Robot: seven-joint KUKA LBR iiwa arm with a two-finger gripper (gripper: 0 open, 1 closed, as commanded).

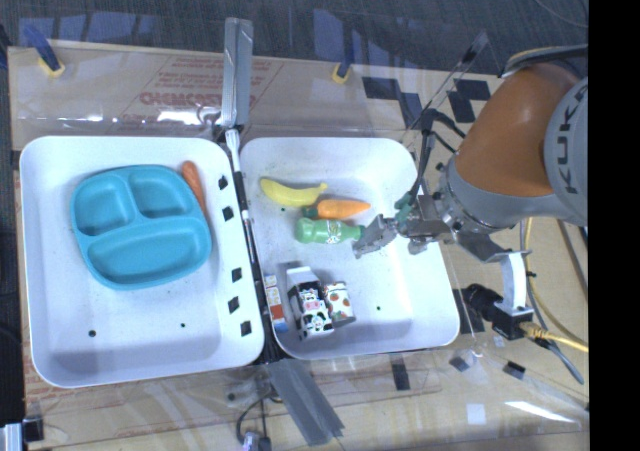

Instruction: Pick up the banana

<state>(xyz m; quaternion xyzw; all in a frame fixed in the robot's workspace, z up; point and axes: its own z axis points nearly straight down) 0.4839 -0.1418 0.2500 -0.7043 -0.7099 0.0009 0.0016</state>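
The yellow banana (290, 192) lies in the right bin (400, 319), near its back left, curved with its tip toward the right. An orange carrot (342, 208) touches its right end, and a green bottle (325, 231) lies just in front of both. My gripper (373, 236) hovers to the right of the green bottle, low over the bin and a little right of and in front of the banana. Its fingers stand open with nothing between them.
Small cartons (315, 306) stand at the front left of the right bin. The left bin (60, 339) holds a blue divided plate (140, 222) with a second carrot (193, 184) at its right edge. The arm's grey and orange body (520, 149) hangs over the right bin's right rim.
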